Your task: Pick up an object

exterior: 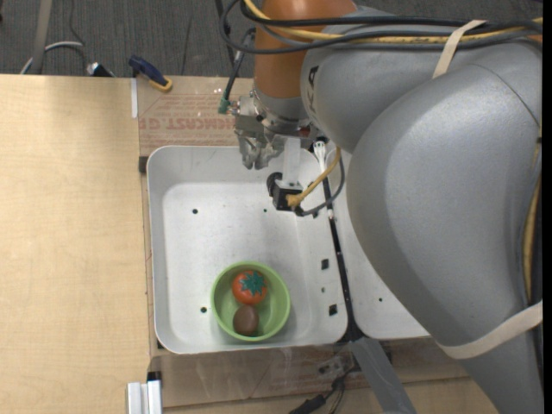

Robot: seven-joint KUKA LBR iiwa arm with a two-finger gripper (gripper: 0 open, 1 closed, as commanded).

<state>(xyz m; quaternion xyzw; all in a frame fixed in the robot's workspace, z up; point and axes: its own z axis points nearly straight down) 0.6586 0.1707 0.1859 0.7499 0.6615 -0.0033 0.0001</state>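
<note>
Closest to the camera, a small green plastic bowl (251,314) sits in the near part of the left white bin (177,231). Inside it lie a round orange-red toy tomato with a green top (250,286) and, touching it on the near side, a brown egg-shaped lump (246,320). Farther back, the grey metal gripper (257,155) hangs over the bin's far edge, well apart from the bowl. It grips nothing. I cannot tell how its fingers stand. The pick looks not yet begun; next the gripper must come toward the bowl and go down.

A blue-handled clamp (148,72) lies beyond the bins; grey carpet (129,11) lies behind.
</note>
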